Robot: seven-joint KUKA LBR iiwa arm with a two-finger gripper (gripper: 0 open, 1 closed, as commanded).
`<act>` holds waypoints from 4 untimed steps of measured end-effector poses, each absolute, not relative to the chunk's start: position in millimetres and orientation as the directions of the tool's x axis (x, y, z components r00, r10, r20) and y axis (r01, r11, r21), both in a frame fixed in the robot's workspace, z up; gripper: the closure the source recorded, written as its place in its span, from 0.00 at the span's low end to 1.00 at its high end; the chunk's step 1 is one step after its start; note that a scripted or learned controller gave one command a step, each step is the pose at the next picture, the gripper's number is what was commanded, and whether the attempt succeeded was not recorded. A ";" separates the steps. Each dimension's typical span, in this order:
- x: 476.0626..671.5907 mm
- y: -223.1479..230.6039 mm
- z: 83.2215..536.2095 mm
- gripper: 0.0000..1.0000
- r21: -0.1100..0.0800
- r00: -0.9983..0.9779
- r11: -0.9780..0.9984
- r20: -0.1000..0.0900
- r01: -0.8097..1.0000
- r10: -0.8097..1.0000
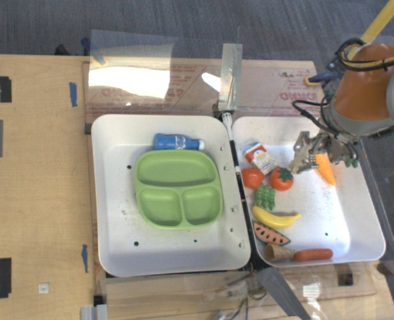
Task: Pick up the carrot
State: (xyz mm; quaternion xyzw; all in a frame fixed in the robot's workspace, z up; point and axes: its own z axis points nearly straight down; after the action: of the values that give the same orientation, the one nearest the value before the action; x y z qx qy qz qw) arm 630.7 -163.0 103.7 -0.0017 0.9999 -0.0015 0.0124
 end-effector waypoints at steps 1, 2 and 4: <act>630.2 -162.7 102.6 0.00 -0.003 -1.000 1.000 -0.023 -0.004 -0.004; 588.7 -189.1 89.1 0.00 0.002 -0.946 0.946 -0.008 0.325 0.325; 570.2 -111.9 178.2 1.00 0.003 -0.977 0.977 -0.012 0.212 0.212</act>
State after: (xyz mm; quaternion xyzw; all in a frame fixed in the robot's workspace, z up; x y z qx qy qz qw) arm 570.2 -111.9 178.2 0.1067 0.9943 0.0009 0.0062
